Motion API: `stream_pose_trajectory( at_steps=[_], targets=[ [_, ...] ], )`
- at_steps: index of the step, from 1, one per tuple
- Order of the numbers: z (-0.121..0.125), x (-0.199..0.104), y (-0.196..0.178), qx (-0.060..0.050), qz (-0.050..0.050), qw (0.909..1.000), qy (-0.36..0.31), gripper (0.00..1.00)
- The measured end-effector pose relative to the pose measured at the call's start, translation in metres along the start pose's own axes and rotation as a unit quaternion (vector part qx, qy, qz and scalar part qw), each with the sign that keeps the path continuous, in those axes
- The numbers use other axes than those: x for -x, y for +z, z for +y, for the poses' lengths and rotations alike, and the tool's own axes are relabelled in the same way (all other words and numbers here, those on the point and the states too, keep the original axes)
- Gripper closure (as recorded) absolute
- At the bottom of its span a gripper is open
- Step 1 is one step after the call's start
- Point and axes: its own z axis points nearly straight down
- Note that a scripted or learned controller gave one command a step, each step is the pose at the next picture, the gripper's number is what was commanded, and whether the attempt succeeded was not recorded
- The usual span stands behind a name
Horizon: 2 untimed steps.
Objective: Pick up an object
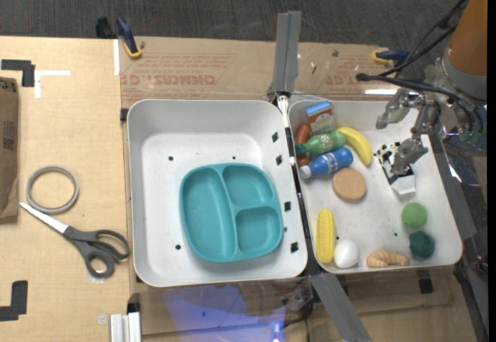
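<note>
Claw [404,148]: we see it low over the right bin's [434,255] far right side; how its fingers stand, we cannot tell.
Nearest thing: a small white block [404,185] just below the claw.
Right bin: banana [358,144], bottles, corn [325,235], green balls.
Left bin [155,177]: a teal divided plate [232,211].

Both bins, the left bin [147,177] and the right bin [372,224], looked like smooth white plastic with a faint sheen, and the teal divided plate [231,212] was smooth, matt plastic. The bench [62,271] showed pale, matt wood grain. The scissors [77,238] had bright metal blades and grey plastic handles, beside a glossy tape roll [52,188].
</note>
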Motion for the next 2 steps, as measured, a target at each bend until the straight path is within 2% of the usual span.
stream_pose_trajectory(
  at_steps=[1, 2],
  targets=[
    [-0.019, 0.011, 0.176, 0.000, -0.001, 0.9999, -0.010, 0.00],
    [0.036, 0.014, 0.176, 0.000, 0.000, 0.9944, 0.106, 0.00]
  ],
)
